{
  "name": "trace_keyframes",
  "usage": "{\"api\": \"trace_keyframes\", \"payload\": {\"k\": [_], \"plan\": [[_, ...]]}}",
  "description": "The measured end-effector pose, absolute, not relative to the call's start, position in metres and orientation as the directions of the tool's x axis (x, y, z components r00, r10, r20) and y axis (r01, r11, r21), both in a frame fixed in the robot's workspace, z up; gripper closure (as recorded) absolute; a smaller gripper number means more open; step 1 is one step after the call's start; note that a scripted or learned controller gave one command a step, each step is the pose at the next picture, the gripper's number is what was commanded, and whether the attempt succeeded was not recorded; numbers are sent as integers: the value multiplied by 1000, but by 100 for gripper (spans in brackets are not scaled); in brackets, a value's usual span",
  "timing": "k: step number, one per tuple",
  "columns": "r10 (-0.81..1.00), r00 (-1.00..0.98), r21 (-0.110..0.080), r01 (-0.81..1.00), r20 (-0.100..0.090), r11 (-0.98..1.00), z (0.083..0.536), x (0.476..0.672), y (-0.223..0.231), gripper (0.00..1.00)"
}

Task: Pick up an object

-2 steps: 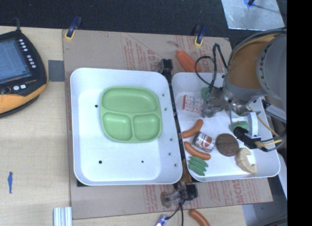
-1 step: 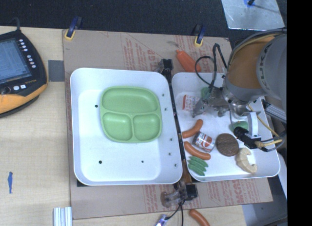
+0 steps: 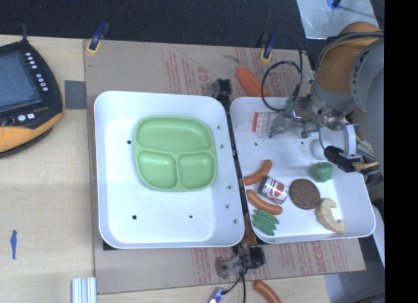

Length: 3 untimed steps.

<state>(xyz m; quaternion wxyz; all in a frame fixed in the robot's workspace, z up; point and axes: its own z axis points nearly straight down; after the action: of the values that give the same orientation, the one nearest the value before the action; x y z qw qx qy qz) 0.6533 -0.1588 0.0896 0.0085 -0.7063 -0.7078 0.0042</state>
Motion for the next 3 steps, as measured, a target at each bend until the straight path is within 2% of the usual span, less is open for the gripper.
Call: {"api": "trace_keyframes", "payload": {"k": [1,2,3], "plan": [[1000,-3,-4,1000,0,3,92,584,-213,0],[1000,-5,-5,1000,0,5,102,584,-213,100],[1000,-4,-1,1000,1,4,140,649,-165,100]]}}
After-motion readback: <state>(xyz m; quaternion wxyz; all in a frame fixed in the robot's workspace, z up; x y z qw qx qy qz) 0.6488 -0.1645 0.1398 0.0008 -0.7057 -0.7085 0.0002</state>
